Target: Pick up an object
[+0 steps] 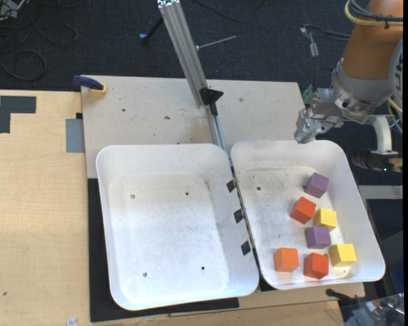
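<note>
The right bin holds several small blocks. A purple block lies farthest back, with a red one and a yellow one just in front of it. Nearer the front lie another purple block, an orange block, a red block and a yellow block. My gripper hangs above the back rim of the right bin, behind the blocks, with nothing seen held in it.
The left bin sits beside the right one. A slanted metal rail rises behind the bins. A small clamp lies at the board's back left corner. Cables lie on the dark floor behind.
</note>
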Robot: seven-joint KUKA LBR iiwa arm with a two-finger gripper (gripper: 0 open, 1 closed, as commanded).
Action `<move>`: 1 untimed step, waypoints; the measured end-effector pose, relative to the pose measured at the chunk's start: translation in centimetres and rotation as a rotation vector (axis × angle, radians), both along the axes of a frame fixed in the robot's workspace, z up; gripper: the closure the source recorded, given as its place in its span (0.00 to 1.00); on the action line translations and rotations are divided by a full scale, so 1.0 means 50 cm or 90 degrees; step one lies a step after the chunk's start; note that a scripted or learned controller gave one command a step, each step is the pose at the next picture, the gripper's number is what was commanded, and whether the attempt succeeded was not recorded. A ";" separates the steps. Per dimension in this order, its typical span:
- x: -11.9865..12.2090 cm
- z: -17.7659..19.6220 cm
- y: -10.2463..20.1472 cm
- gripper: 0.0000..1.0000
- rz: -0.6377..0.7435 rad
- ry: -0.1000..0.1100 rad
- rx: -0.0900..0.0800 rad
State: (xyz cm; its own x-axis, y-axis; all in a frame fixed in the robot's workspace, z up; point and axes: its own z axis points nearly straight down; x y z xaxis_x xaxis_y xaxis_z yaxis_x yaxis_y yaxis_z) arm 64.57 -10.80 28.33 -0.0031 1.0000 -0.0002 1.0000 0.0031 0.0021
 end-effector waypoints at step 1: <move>0.008 -0.002 0.100 1.00 0.000 0.003 0.001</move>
